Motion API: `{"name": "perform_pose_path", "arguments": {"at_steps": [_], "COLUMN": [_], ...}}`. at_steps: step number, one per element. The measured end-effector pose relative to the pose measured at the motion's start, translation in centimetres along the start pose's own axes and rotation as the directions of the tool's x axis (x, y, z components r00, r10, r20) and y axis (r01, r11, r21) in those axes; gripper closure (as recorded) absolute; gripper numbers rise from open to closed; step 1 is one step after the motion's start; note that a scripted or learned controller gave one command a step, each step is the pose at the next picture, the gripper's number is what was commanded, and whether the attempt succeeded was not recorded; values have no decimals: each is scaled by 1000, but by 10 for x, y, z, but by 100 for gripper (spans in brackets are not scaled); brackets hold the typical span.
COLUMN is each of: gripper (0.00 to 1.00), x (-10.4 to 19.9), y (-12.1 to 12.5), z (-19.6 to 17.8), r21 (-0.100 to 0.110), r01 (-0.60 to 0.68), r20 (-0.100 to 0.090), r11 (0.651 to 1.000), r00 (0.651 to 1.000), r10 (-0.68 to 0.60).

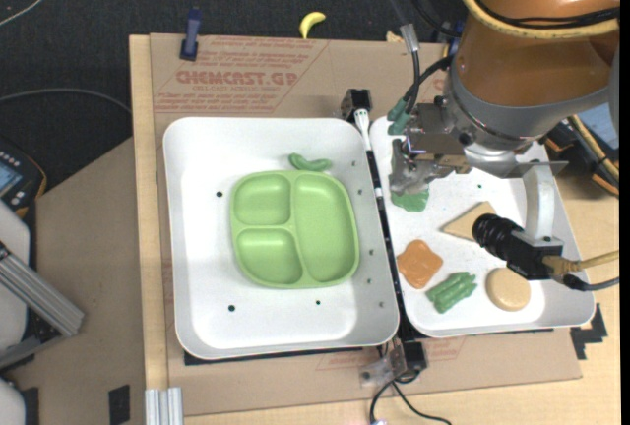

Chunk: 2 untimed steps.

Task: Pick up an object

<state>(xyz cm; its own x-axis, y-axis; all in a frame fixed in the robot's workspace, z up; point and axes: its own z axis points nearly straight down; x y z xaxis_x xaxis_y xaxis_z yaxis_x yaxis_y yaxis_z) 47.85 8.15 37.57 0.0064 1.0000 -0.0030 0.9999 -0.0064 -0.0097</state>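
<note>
Now | end effector low in right bin | touching green piece

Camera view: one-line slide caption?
KUKA arm's gripper low over the right bin by a green piece; green divided plate in the left bin.

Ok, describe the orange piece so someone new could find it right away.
Look in the right bin, near its left wall. The orange piece lies flat there, above the green bundle and left of the round tan disc. It is the only orange, squarish item.
</note>
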Motion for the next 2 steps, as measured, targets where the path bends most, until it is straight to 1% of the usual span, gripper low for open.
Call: {"name": "perform_pose_path", "arguments": {"at_steps": [1,2], "gripper": [100,100], "x": [3,3], "y": [1,2], "z": [-16,-26], "r21": [-14,-16], "r01": [7,7], "r20": [-3,-3], "r11": [1000,1000], "r00": [1000,1000], "r10": [-7,-7]}}
